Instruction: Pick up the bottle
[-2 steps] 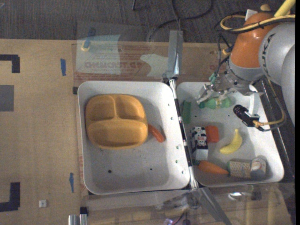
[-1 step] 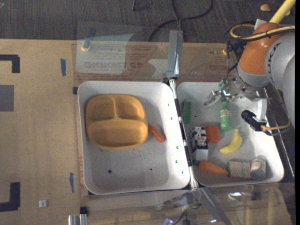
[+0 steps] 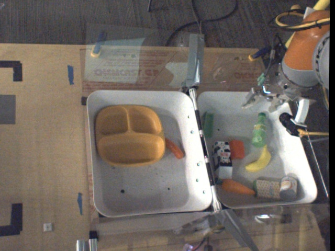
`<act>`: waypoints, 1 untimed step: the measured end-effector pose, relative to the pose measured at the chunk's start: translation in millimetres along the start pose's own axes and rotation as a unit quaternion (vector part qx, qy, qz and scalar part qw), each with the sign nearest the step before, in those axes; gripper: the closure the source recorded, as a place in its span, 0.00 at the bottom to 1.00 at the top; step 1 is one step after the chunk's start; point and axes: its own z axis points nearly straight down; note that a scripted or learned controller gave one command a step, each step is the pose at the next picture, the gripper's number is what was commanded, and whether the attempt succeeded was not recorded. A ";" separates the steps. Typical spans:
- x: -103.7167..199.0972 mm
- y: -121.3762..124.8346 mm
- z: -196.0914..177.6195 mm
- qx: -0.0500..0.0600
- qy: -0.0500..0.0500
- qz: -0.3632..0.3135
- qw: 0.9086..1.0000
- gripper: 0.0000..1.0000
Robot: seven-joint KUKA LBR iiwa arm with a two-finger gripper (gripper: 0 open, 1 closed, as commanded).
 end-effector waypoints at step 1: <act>-26.4 -37.3 46.4 0.000 0.001 0.014 1.000 0.00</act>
